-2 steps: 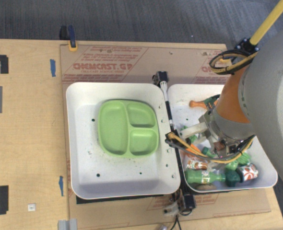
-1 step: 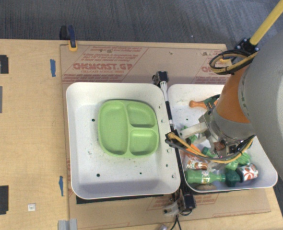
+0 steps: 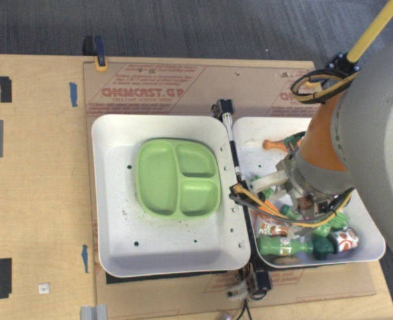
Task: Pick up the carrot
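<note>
A green divided plate (image 3: 178, 178) sits in the middle of the left bin (image 3: 110, 239). The arm (image 3: 330, 145) hangs over the right bin (image 3: 373, 245), above a jumble of toy food. A carrot (image 3: 276, 145) lies near that bin's far edge, partly hidden by the arm.

Green divided plate (image 3: 178, 179) in left bin (image 3: 110, 179); green bottle (image 3: 283, 247) right.

You can read one text: red print "CHEMCAST GP" on brown paper-masked sheet (image 3: 183, 85) under two white bins, running upside-down-looking along far edge, repeated faintly at right near far corner. Smaller red lines around it too blurred to read. Red-white can (image 3: 346, 240) in right bin carries print, illegible.
</note>
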`<control>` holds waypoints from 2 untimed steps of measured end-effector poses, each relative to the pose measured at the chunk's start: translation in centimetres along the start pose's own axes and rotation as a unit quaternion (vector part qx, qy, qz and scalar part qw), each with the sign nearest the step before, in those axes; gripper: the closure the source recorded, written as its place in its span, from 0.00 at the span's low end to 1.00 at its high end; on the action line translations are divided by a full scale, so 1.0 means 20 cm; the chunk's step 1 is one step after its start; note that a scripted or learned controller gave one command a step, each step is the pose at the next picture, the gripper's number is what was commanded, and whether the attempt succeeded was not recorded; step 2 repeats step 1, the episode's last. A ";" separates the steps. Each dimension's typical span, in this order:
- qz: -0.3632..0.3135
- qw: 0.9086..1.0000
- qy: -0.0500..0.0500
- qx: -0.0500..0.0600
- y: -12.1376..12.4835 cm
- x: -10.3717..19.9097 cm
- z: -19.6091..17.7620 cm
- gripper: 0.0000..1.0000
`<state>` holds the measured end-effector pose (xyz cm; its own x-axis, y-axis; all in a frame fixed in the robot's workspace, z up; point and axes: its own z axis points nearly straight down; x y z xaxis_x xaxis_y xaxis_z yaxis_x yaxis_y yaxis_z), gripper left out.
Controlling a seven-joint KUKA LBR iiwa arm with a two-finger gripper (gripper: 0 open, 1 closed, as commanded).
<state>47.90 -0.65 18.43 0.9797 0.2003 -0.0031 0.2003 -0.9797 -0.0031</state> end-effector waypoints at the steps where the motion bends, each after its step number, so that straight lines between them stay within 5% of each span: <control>1: 0.000 1.000 0.000 0.000 0.00 0.00 0.00 0.00; 2: 0.000 1.000 0.000 0.000 0.00 0.00 0.00 0.00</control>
